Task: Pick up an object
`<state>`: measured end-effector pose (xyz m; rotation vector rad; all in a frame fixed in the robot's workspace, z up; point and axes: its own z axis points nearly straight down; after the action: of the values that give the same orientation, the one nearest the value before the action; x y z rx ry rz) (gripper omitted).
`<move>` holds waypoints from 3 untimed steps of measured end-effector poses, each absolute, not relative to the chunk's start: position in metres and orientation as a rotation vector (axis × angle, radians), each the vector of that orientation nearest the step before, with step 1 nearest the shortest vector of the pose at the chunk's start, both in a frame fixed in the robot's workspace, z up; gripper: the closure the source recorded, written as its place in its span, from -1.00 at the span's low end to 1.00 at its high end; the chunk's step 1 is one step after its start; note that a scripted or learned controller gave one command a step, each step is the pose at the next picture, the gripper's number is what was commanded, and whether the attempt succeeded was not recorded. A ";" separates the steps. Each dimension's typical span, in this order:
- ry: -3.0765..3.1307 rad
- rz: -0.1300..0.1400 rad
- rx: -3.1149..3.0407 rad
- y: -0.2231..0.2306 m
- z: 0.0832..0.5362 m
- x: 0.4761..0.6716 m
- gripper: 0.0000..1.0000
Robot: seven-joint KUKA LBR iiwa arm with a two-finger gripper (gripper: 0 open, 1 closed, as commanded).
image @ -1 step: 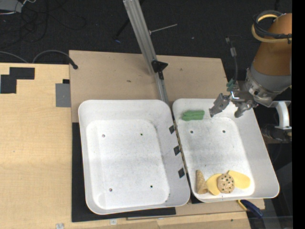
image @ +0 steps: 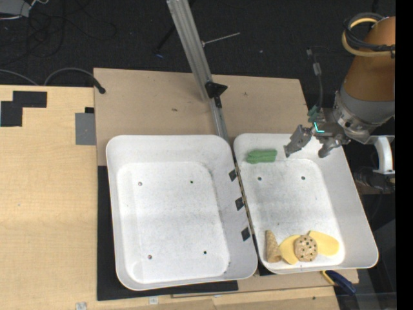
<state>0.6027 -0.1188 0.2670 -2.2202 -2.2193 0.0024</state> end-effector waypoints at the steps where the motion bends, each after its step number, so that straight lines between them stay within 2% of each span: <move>1: -2.217 0.007 -2.217 -0.115 0.219 0.610 -1.00; 2: -2.216 0.009 -2.217 -0.116 0.155 0.611 -1.00; 3: -2.214 0.007 -2.219 -0.112 0.111 0.612 -1.00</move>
<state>0.6116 -0.1125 0.1110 -2.2194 -2.2139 0.0074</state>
